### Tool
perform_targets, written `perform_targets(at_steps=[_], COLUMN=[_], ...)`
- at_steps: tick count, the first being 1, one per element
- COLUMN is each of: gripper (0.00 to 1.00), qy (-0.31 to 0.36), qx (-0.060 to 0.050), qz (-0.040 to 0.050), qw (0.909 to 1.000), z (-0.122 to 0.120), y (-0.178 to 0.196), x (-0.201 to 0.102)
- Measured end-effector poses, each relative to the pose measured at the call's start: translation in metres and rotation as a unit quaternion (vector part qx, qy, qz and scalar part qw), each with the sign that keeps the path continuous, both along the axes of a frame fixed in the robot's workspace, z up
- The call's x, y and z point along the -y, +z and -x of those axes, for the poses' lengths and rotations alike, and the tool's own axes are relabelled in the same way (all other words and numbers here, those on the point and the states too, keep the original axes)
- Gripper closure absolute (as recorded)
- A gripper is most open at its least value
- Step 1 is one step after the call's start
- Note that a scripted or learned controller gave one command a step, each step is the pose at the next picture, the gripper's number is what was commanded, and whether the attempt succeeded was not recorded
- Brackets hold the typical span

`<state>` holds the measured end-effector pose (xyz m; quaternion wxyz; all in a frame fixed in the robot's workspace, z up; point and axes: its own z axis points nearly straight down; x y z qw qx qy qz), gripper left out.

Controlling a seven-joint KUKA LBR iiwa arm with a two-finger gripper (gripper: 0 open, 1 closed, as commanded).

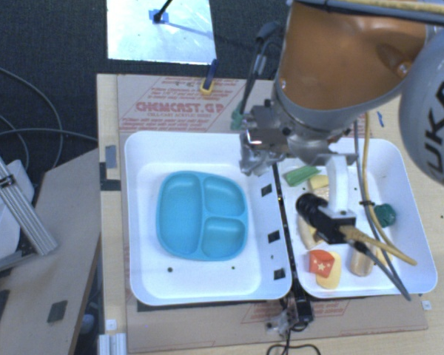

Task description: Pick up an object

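The gripper (pixel 257 160) is hanging over the wall where the two bins are meeting, toward their far end. The arm's bulk is hiding whether it is wide or narrow, so that cannot be told, and nothing is showing as held. The likeliest pickings are lying in the right bin (pixel 418 272): a green piece (pixel 302 174) just beside the gripper, a teal ball (pixel 385 214) toward the view's right, and a red block (pixel 322 263) near the front edge with a tan piece (pixel 361 262) beside it. The left bin (pixel 144 272) is holding a blue divided plate (pixel 202 215), lying flat. The main risk is that a straight descent from here is probably meeting the shared bin wall instead of any object, closing on nothing. The plate is offering only a thin, low rim, so a grasp there is likely slipping. In the right bin the things are crowding together, so a reach for one is apt to be shoving its neighbours.
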<state>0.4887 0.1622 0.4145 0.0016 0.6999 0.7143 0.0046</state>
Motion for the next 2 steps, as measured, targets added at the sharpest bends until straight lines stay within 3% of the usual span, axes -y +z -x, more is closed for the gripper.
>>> perform_targets(at_steps=[2], gripper=[1.00], qy=[0.006], qx=[0.003], qz=[-0.0005], qw=[1.0000], z=[-0.001], y=[0.022], x=[0.000])
